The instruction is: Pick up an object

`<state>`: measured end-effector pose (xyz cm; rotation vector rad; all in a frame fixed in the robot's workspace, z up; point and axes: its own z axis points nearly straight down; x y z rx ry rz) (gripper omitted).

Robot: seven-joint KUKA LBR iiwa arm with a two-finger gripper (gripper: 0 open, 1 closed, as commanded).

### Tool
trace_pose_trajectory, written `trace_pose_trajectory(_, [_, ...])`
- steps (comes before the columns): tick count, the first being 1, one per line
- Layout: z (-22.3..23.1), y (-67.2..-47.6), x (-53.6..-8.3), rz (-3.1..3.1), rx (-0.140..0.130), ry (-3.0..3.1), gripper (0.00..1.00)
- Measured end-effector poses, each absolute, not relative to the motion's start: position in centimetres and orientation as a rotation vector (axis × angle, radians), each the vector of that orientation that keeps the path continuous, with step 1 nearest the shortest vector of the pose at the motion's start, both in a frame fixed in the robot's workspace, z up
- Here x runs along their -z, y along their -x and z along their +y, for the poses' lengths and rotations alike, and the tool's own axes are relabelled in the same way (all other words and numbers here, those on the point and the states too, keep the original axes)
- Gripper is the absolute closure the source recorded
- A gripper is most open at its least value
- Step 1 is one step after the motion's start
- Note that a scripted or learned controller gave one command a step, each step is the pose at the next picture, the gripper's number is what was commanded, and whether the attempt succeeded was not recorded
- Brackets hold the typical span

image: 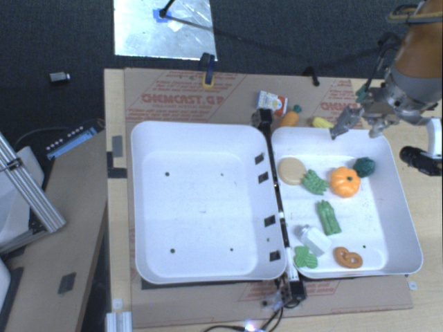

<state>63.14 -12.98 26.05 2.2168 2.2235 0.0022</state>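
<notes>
The gripper (358, 124) hangs with fingers spread and nothing between them, above the right bin's (398, 206) rim at about one o'clock. Inside lie an orange pumpkin (345, 182), a dark green broccoli piece (364, 165) at its two o'clock, a tan disc (292, 170), asparagus (328, 217) and a pretzel (347, 257).

Dark carpet floor (55, 19) behind, with a shiny metal sheet (164, 19) lying flat on it and a small grey block (60, 77) to the left. Brown printed cardboard (180, 92) covering the worktop (76, 206). Aluminium frame bars (24, 192) at the left edge. Soft, even light.
</notes>
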Motion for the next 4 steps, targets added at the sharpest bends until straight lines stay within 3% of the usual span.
trace_pose_trajectory(1, [-18.8, -62.1, -14.1, 2.219, -0.004, -2.218, 0.00])
trace_pose_trajectory(2, [-17.0, -56.2, -8.5, 2.223, -0.001, -2.219, 0.00])
trace_pose_trajectory(3, [-19.6, -58.5, -8.5, 2.220, -0.003, -2.217, 0.00])
trace_pose_trajectory(4, [-19.6, -58.5, -9.6, 2.221, -0.004, -2.217, 1.00])
